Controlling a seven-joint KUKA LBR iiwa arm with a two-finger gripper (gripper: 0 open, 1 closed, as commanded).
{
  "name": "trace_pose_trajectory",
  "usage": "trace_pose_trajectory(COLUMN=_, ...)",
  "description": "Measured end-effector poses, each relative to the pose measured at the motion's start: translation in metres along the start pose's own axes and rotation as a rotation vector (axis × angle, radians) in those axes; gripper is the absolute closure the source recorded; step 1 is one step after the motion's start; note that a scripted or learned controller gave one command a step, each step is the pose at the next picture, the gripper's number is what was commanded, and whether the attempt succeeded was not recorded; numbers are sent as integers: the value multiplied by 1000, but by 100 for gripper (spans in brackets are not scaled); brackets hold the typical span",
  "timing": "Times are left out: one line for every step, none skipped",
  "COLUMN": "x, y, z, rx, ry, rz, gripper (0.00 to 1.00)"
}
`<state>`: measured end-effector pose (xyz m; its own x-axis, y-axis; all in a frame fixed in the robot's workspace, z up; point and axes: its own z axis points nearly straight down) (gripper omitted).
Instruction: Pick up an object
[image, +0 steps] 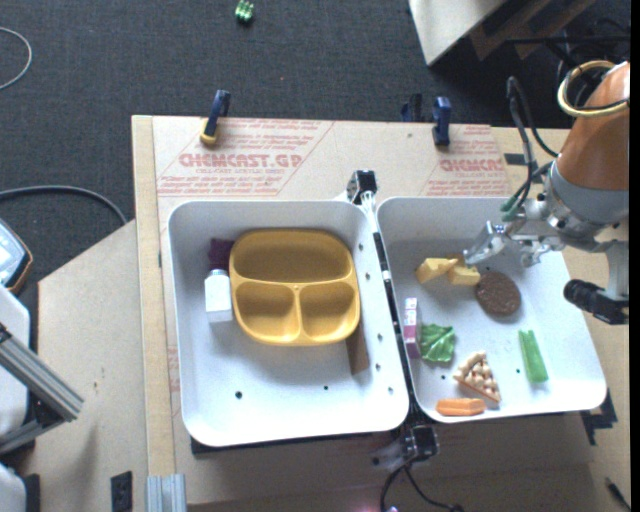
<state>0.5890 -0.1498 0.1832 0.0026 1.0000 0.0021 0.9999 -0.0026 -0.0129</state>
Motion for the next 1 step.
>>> trace_pose_trajectory(x=0, y=3, z=-7, rx=-14, ry=-2, rz=-3, gripper=0)
